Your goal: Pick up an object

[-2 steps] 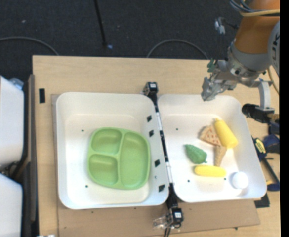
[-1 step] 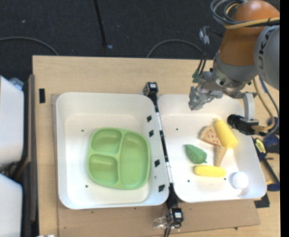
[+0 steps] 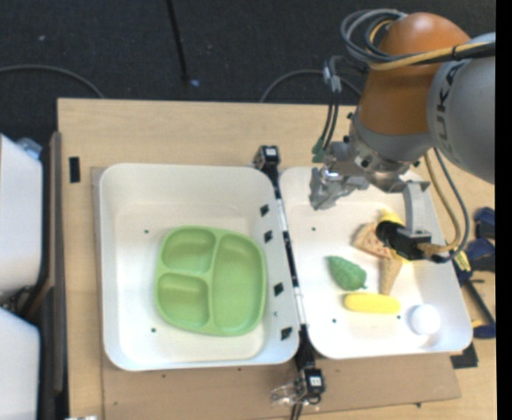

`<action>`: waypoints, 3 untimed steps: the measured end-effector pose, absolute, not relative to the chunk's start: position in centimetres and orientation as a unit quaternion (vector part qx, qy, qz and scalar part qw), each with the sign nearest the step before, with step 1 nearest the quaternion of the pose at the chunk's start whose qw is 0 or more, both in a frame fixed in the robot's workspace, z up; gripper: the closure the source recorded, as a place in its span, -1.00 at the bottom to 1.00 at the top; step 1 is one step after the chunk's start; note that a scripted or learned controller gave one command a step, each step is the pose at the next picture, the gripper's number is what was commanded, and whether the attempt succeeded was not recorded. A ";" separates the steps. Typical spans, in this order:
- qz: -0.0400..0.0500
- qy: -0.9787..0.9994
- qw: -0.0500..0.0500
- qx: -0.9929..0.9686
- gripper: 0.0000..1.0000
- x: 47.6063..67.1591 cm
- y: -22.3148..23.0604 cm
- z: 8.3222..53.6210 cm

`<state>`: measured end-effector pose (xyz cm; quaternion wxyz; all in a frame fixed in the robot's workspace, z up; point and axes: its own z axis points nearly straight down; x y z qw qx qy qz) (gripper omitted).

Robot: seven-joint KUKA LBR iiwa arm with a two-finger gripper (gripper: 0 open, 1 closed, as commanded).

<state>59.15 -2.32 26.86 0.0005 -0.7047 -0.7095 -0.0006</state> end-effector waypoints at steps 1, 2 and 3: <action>0.000 -0.709 0.001 -0.705 1.00 56.5 2.3 25.1; 0.001 -0.709 0.001 -0.705 1.00 53.1 6.3 24.3; 0.000 -0.708 0.000 -0.706 -1.00 53.3 6.1 24.3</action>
